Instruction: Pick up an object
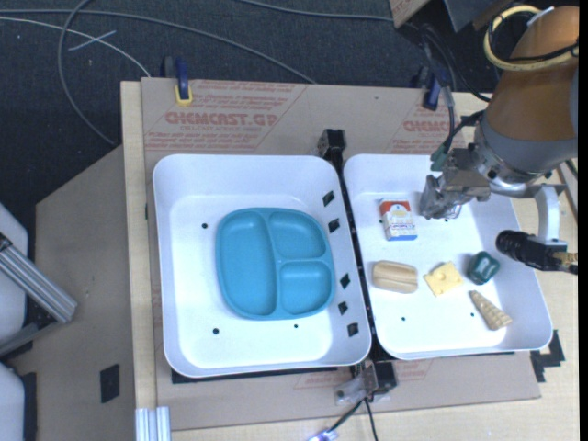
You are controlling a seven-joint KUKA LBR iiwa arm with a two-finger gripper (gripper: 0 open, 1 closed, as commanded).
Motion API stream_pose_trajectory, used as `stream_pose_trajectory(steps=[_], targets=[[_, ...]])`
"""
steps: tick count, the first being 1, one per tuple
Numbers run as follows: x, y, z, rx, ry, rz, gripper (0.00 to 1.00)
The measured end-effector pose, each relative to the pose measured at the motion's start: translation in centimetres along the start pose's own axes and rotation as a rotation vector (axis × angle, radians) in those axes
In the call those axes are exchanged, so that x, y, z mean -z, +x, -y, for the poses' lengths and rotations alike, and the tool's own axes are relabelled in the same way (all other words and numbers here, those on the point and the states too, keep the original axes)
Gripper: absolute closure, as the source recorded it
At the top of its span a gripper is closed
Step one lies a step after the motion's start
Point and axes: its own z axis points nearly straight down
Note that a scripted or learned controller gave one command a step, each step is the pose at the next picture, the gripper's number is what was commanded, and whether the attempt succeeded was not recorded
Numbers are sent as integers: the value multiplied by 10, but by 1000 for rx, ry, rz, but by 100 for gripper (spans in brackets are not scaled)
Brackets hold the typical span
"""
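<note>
Bins: one blue divided plate [274, 263] is seen in the left bin [179, 246]; five items are counted in the right bin [524, 324]. Nearest the gripper [439, 202], whose opening cannot be judged, the red-and-white carton [397, 220] is found; bread roll [393, 277], yellow wedge [444, 279], teal ring [483, 267] and cone [491, 310] lie nearer.

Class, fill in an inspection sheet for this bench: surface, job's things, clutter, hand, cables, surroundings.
Surface: board bearing left bin and right bin, side by side.
Job's things: in right bin, carton, bread roll, cheese wedge, teal ring, cone; in left bin, blue divided plate.
Clutter: nothing seen.
Hand: hand over right bin, beside the carton.
Cables: cables on the floor behind.
Surroundings: blue clamps; dark carpet.
</note>
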Motion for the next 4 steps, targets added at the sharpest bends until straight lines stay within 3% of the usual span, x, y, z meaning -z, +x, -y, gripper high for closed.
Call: stream_pose_trajectory(steps=[1, 3, 4], targets=[[-17, 56, 15, 1, 2, -1, 100], [-15, 152, 28, 1, 0, 0, 100], [-15, 149, 28, -4, -1, 2, 0]])
